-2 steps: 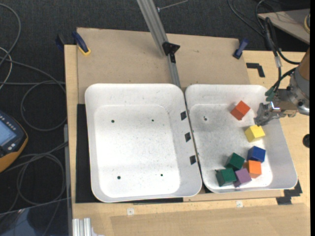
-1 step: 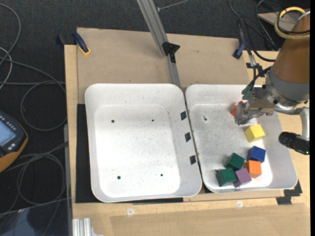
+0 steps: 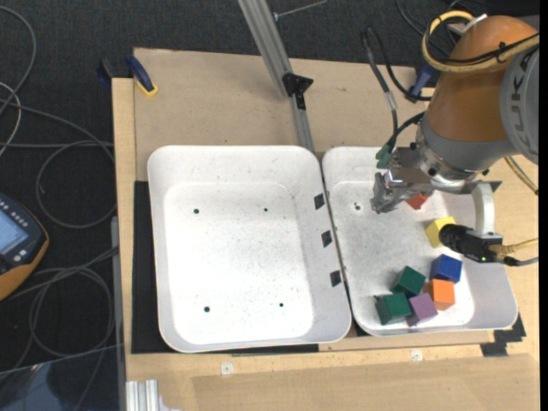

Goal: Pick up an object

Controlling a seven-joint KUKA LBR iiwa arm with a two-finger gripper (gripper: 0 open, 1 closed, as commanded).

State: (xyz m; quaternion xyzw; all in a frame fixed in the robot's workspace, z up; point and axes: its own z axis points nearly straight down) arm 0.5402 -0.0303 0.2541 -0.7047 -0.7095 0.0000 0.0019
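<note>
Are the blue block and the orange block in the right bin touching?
Touching. The camera view shows the blue block butted against the orange block just below it, with no white bin floor between them.

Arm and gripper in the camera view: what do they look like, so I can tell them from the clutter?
The arm is bulky and rounded, grey with a broad orange band above the wrist. Yellow and black cables loop over its top. The gripper is small, of shiny grey metal, with a green part beside it.
</note>
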